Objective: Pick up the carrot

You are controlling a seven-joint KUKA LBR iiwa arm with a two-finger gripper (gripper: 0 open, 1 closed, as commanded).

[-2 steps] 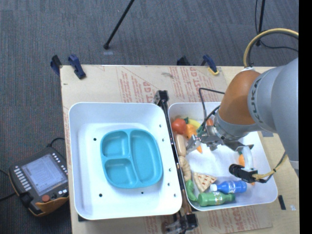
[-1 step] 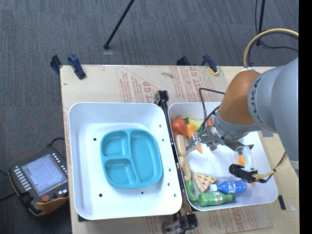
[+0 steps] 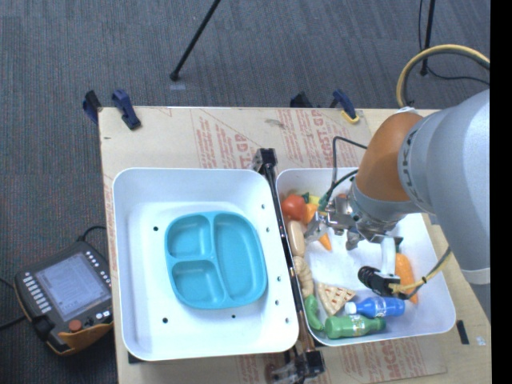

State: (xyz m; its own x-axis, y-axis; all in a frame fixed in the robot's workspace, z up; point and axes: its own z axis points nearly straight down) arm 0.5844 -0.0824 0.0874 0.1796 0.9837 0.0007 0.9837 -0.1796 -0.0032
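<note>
- Carrot (image 3: pixel 405 272) lies in the right bin (image 3: pixel 436 298), lengthwise along its right wall, apart from the food heaped at that bin's left side.
- Tool (image 3: pixel 336 232) hangs over the middle-left of that bin, near a tomato (image 3: pixel 294 206) and just beside a small orange piece (image 3: pixel 318 234). Whether it is spread or pressed together I cannot tell, and nothing shows as held.
- The tool looks placed for the left heap, not for the carrot, so I judge it would have to shift right.
- The wall close by the carrot leaves little room on that side, so a grip across its width from the open inner side seems easier.
- A blue bottle (image 3: pixel 376 306) and a green bottle (image 3: pixel 356 325) crowd the near end, while white floor left of the carrot is open.
- The arm (image 3: pixel 416 174) covers the bin's far right corner.
- The left bin (image 3: pixel 136 214) holds a blue plate (image 3: pixel 216 258), well apart.
</note>
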